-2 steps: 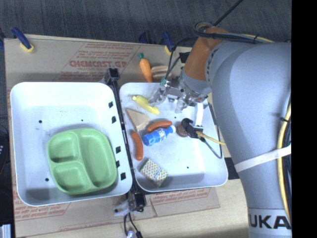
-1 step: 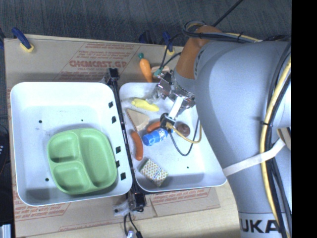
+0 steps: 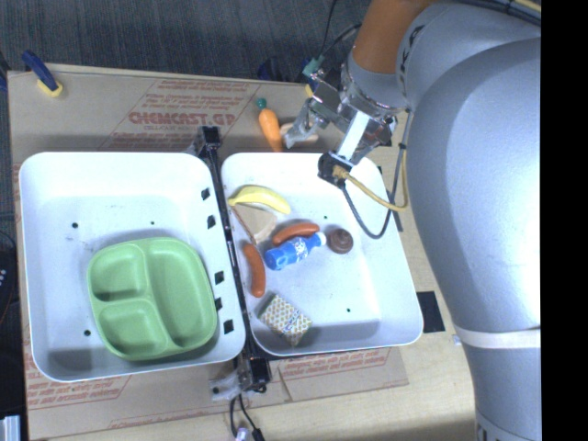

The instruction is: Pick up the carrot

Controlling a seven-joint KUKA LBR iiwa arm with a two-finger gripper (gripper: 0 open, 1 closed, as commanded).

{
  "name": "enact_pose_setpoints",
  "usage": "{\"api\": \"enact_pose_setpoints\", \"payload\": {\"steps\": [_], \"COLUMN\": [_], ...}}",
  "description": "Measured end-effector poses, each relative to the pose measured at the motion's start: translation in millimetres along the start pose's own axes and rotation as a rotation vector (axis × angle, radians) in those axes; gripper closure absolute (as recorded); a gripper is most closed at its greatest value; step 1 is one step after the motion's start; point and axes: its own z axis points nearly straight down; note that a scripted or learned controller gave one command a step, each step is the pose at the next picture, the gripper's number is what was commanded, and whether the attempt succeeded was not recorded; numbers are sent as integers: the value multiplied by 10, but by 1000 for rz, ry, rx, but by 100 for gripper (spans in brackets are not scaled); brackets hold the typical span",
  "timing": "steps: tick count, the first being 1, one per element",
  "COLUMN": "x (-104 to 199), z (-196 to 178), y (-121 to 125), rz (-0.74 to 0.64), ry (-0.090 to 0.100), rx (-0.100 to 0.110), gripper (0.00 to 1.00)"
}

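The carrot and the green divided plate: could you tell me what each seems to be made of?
The carrot, lying on the cardboard behind the right bin, looks like moulded plastic: even orange, a slight sheen, a small green stub at its top. Probably toy food, though rubber is possible. The green divided plate in the left bin looks like matte plastic, with one flat colour and soft rounded compartment edges.

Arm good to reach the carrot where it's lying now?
Probably yes. The carrot lies outside the bins on the cardboard behind the right bin, nothing on top of it, and the pincer sits right beside it.
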Motion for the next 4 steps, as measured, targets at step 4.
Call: {"api": "enact_pose_setpoints", "payload": {"steps": [4], "x": [-1361], "z": [1741], "y": [-66], "rz": [584], "ry": [-5], "rx": [6], "gripper": [0]}}
